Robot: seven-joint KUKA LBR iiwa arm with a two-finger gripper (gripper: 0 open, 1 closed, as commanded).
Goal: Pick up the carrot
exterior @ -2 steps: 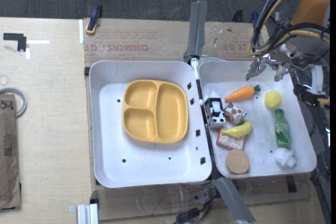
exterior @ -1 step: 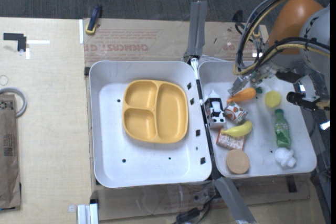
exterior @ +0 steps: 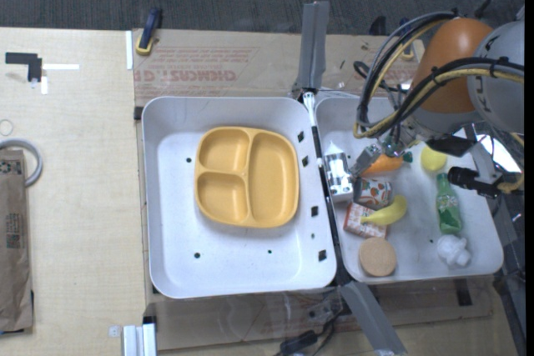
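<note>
Reaching into the right bin [exterior: 492, 250] near its back edge, my fingers [exterior: 370, 156] sit beside the carrot [exterior: 385, 165], though I cannot tell whether they grip.

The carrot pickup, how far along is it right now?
Done: the arm has reached into the right white bin, and its gripper sits at the orange carrot. In hand: closing on it; a grip can't be confirmed. Left: lifting the carrot clear of the neighbouring yellow banana and small printed can.
</note>
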